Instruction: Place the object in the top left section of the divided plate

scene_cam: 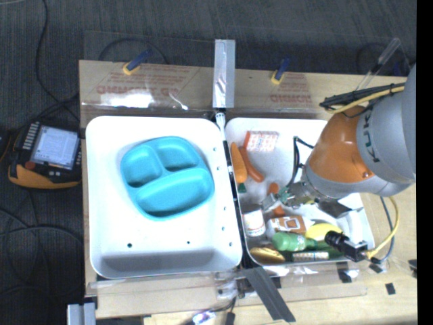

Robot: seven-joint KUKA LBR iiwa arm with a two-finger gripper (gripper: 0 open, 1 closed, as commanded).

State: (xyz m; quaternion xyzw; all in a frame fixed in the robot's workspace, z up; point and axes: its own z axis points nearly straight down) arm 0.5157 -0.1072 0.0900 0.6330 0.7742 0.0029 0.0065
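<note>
The blue divided plate (166, 176) lies in the left bin (108, 249), with two small sections at its far side and one large section toward the front. Nothing lies on the plate. My gripper (287, 196) is down in the right bin (318, 128), below the orange wrist band, among a heap of small objects. An orange-and-white box (285, 223) and a small orange piece (273, 189) lie right beside it. The wrist hides whatever is under the gripper.
The right bin also holds two orange carrot-like pieces (238, 163), a red-and-white packet (262, 141), a small white bottle (254, 223), a green bottle (291, 242), a yellow object (318, 232) and a brown piece (266, 254). A raised rim (226, 181) separates the bins.
</note>
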